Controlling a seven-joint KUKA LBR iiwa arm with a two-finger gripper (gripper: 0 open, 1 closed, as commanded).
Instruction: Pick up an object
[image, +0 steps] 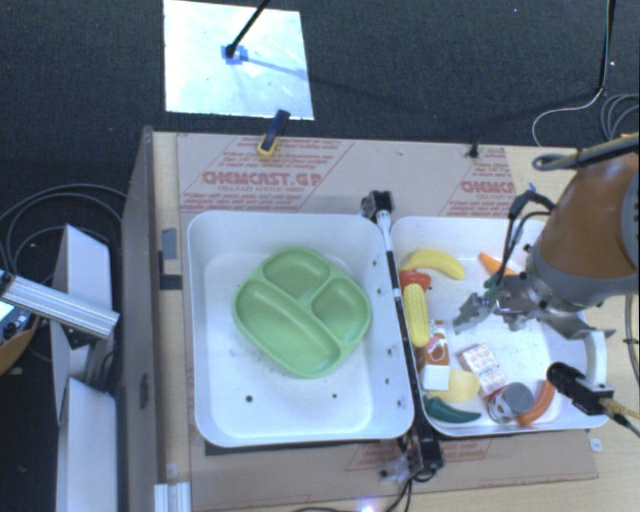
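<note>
We look down on a desk (300, 165) covered with brown cardboard printed in red; the repeated lettering is too blurred for us to read with any certainty. Two shallow white bins sit side by side on it, smooth plastic with rounded corners.

The left bin (215, 400) carries a pale green plate (300, 312) — glossy, rounded, moulded into three compartments.

The right bin (470, 232) holds a scatter of small toy foods. Along its left wall we see a yellow banana (433, 263), curved and smooth, a ribbed yellow corn cob (415, 313) lying lengthwise below it, and a small red piece (416, 281) between them. Further down come a red-and-white packet (435, 348), a white block (436, 377), a pale yellow wedge (462, 385) and a dark green pod-shaped piece (450, 410) at the near rim. A small boxed item with a red pattern (480, 365) lies near the middle, its print unreadable, with a grey disc (517, 398) and an orange sausage-shaped piece (538, 403) beside it. An orange carrot-like piece (490, 263) pokes out by the arm.

The grey, orange-banded arm (590, 230) reaches in from the right, and its metal claw (478, 308) hangs over the middle of the right bin — nothing is visibly in it, and we cannot tell how wide it stands.
</note>
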